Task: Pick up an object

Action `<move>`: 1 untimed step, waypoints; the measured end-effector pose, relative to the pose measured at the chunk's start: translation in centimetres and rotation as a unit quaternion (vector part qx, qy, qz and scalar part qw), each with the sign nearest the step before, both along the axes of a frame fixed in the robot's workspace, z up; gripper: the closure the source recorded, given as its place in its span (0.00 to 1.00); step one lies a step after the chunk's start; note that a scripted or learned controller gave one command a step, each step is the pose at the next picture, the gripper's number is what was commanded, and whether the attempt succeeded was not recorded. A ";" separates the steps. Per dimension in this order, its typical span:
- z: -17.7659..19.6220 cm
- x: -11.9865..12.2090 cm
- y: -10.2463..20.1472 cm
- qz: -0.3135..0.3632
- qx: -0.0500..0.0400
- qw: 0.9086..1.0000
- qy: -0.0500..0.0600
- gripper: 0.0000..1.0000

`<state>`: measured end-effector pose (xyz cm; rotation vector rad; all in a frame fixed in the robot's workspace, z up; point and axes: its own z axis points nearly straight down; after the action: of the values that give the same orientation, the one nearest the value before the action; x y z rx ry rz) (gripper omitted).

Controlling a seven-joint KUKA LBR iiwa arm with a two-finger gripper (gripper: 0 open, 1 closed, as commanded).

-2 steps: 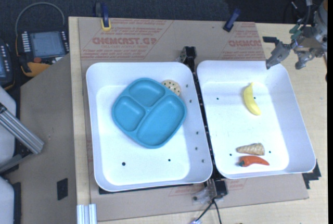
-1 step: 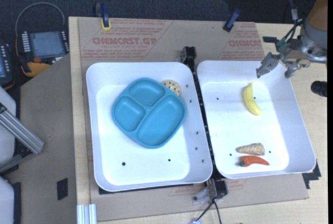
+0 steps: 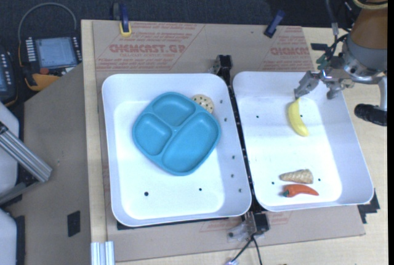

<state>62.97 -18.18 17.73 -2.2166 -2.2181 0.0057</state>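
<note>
A yellow banana [image 3: 297, 118] lies in the upper middle of the right bin [image 3: 345, 153]. Near that bin's front sit a beige root-like piece [image 3: 297, 177] and a red pepper [image 3: 300, 191], side by side. My gripper [image 3: 319, 84] hangs over the bin's far right part, just up and right of the banana. Its two fingers [image 3: 305, 85] are spread apart with nothing between them. The left bin [image 3: 123, 183] holds a blue divided plate [image 3: 176, 132] with a round cookie [image 3: 202, 102] at its far edge.
The arm's orange band and grey wrist [image 3: 367, 42] come in from the upper right. A black clamp [image 3: 223, 64] sits between the bins at the back. Cardboard [image 3: 184, 42] lies under both bins.
</note>
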 end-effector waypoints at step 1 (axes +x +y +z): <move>-4.8 0.8 -0.1 0.000 0.000 1.000 0.000 0.00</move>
<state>63.75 -18.25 12.95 -2.2163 -2.2197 0.0050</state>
